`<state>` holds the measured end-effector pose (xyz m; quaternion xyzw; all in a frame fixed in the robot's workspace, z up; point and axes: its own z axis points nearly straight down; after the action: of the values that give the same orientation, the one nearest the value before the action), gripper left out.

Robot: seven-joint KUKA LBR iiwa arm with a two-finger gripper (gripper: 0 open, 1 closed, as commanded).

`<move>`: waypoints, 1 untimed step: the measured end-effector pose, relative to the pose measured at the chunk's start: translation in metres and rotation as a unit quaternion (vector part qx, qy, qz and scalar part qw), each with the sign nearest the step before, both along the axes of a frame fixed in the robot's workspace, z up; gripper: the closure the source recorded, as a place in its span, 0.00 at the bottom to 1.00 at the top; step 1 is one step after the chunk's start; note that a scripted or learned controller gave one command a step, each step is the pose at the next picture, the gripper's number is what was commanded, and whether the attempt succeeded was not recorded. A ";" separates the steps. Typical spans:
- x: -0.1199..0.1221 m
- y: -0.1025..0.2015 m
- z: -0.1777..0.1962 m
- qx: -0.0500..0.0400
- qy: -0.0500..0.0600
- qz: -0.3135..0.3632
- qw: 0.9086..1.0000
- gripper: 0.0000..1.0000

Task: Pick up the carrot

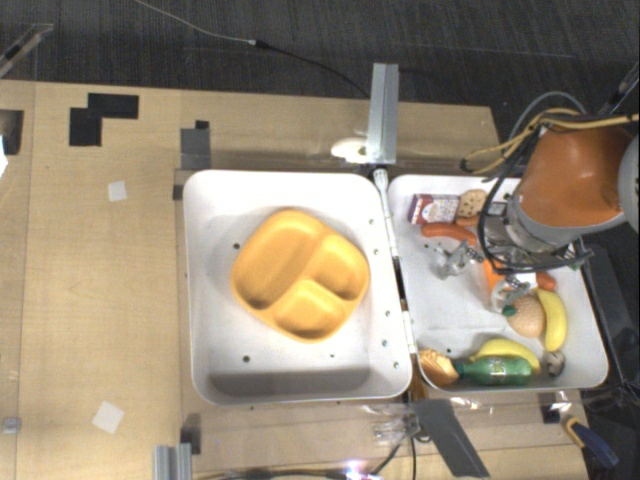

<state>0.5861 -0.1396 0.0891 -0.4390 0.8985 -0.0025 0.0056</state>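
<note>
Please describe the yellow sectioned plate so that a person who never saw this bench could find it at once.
Look at the left white bin, the one away from the arm. The yellow plate lies near its middle, alone in that bin. It is a large, rounded dish split into three hollow sections, much bigger than the bananas and other small items crowded in the right bin.

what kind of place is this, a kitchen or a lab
Most likely a robot lab or test cell, not a kitchen: a wooden bench bears two white bins, toy food such as a banana lies in one, and the arm trails loose cables.
</note>
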 end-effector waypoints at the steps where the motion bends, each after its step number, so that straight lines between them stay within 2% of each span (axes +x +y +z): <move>1: 0.004 0.001 0.014 -0.001 -0.006 0.000 1.000 1.00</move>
<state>0.5897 -0.1388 0.1032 -0.4389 0.8984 -0.0056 0.0107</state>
